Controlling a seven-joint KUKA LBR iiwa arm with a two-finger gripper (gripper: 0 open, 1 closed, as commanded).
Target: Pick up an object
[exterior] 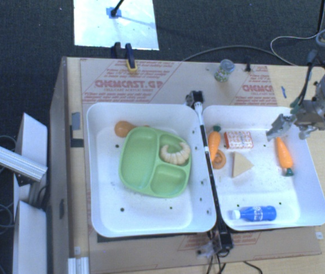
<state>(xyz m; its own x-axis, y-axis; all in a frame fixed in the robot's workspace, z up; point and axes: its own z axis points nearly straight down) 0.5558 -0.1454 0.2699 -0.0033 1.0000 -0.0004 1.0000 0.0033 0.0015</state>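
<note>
Your nearest candidate is the orange carrot point(284, 156) lying in the right bin point(316, 201), close to its wall at 3 o'clock, with its tip pointing toward 12. The end effector point(285, 125) hangs just beyond that tip, at 12 o'clock from the carrot, over the bin's upper right part; you can see nothing between its fingers, but whether they stand apart or together you cannot tell from this slant.

Moving toward 9 o'clock from the carrot, you meet a tan wedge point(242, 165) near the bin's middle, with a red-and-white printed card point(238, 140) at 12 o'clock from it. Further on at 9 o'clock, a second carrot point(214, 144) lies against the wall shared by the two bins, and an orange round slice point(218, 160) sits just beside it. A blue bottle point(255, 213) lies on its side along the edge at 6 o'clock. Open floor remains between the wedge, the first carrot and the bottle.

In the left bin point(102, 210) you have a green divided tray point(151, 170) carrying a pale ridged piece point(174, 152), and an orange ball point(123, 129) touching the tray's rim at 11 o'clock. Both bins rest on the desk point(151, 81).
</note>
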